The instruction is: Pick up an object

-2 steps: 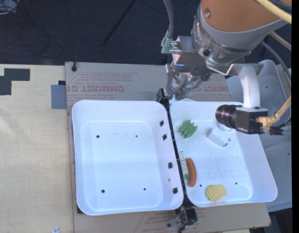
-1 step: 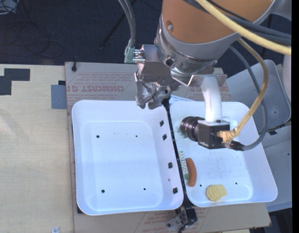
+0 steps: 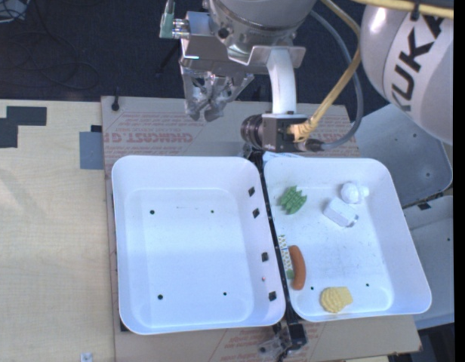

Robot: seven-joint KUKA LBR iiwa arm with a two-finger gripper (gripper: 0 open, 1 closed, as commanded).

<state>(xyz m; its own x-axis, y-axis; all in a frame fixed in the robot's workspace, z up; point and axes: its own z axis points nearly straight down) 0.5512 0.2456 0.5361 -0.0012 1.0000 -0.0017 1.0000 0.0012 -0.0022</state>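
Robotics lab: KUKA arm (image 3: 414, 44) w/ loose cables over two white bins (image 3: 127, 202) on a plywood bench (image 3: 44, 225)

The arm (image 3: 414, 44) is looking big, round and shiny grey, showing black letters and an orange band. A yellow cable (image 3: 334, 89) is curling down it. The metal gripper (image 3: 210, 100) is looking silver, wearing a small green part

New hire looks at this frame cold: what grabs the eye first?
Probably the big grey arm crowding the top right, with its pincer hanging above the far edge of the left bin. Next, the small things scattered in the right bin: a green piece near the divider, a white piece toward the far right, a sausage-like piece and a yellow piece at the near side.
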